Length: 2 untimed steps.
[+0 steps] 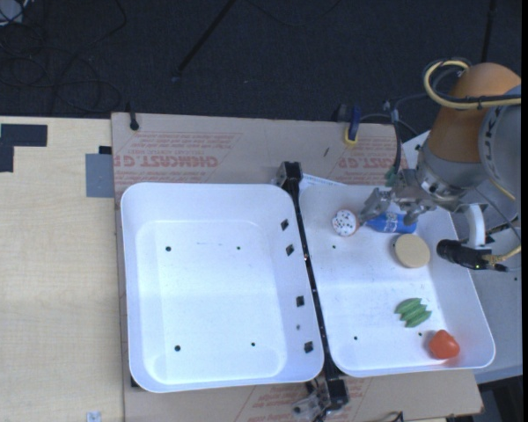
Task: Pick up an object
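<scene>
At the far end of the right bin (475,323) we see the gripper (389,207) low over the white floor, reached in from the right on the grey arm (502,161) with its orange band (475,112); its tip sits right at a blue object (396,224), and we cannot tell whether it has hold of that object, since the metal parts and the blue shape run together from this angle.

Just left of the gripper lies a white ball with dark spots (344,222), close to it but apart; just beside the blue object, on the near side, rests a pale round disc (412,251); further toward us in the same bin lie a green piece (413,312) and, near the front right corner, a red-orange piece (443,345), the two near each other but not touching.

The left bin (141,236) stands side by side with the right one, a black clip strip (304,271) running between them; both rest on a cardboard sheet (202,152) laid across the light wooden bench (44,280); a yellow cable loop (444,73) curls above the orange band.
</scene>
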{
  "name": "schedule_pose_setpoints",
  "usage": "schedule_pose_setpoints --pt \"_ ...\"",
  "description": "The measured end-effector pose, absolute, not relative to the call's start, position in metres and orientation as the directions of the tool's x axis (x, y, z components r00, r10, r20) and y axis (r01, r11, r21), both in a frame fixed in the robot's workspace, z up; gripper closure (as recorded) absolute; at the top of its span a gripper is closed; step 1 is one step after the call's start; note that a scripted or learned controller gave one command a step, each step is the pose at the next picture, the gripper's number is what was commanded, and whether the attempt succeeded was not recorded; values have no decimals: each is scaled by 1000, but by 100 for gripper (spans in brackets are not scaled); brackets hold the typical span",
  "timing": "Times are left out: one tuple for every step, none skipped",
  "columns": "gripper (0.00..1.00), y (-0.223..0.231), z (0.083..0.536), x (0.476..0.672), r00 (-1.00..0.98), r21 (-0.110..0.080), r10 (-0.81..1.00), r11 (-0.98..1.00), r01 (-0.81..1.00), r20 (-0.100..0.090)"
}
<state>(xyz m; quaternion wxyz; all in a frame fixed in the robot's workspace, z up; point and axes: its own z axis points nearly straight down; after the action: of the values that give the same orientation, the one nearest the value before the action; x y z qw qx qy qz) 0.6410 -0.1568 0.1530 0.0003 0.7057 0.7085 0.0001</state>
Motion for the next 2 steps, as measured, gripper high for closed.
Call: schedule_pose_setpoints --pt "100 -157 165 639 -3 -2 1000 3 1000 1" --pt "0 -157 164 639 -3 -3 1000 3 1000 1"
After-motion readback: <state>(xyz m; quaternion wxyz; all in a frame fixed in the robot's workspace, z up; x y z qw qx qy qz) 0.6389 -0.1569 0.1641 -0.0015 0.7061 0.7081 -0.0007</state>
